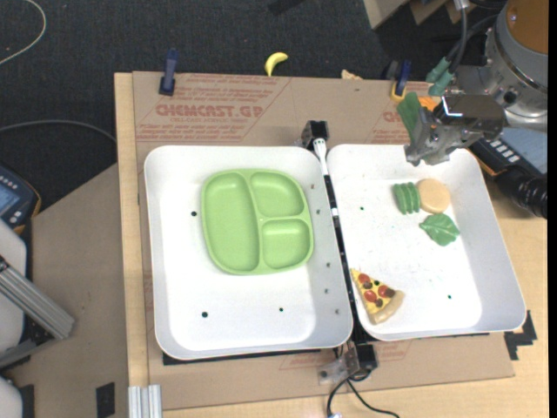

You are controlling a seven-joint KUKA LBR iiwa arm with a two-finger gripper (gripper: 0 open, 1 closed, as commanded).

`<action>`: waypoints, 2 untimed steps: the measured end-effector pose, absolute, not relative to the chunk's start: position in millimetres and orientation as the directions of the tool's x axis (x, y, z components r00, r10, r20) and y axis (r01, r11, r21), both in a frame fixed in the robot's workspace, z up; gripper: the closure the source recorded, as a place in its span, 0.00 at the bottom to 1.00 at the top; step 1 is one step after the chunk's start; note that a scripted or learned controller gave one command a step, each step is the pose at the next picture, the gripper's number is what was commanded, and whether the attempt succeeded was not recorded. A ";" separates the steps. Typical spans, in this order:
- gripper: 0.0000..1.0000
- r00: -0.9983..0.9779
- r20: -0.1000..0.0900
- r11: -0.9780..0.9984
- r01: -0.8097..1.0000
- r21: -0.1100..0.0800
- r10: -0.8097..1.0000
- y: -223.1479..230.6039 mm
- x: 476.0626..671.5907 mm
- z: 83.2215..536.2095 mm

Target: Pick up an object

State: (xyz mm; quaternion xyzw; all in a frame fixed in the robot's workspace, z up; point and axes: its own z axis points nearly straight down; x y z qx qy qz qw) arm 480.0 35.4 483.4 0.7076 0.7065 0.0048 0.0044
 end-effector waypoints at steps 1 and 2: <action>1.00 0.002 -0.001 -0.002 1.000 -0.012 1.000 43.6 478.3 362.5; 1.00 0.005 0.000 -0.005 1.000 -0.004 1.000 -1.6 479.1 346.8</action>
